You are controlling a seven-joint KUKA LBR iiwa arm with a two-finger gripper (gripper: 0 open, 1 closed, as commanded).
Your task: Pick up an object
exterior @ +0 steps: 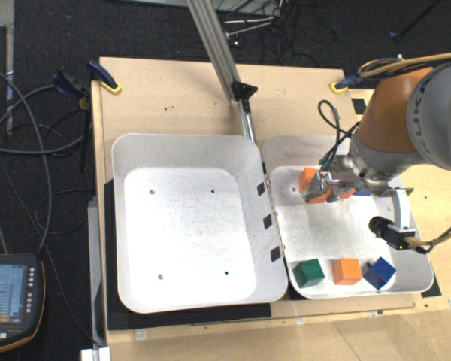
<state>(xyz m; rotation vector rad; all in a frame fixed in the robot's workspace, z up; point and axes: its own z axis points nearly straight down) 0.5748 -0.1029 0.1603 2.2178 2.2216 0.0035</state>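
- Reaching from the right, the gripper (319, 189) is hanging over the right bin (344, 232)'s far part.
- Its fingers are pinching an orange object (309, 180).
- A green cube (310, 272), orange cube (347, 271) and blue cube (379, 272) are lying along that bin's near edge.

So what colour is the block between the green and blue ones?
Orange. The middle block sits between the green block and the blue block, clear in the camera view.

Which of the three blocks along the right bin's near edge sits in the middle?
The orange block, flanked by the green block and the blue block.
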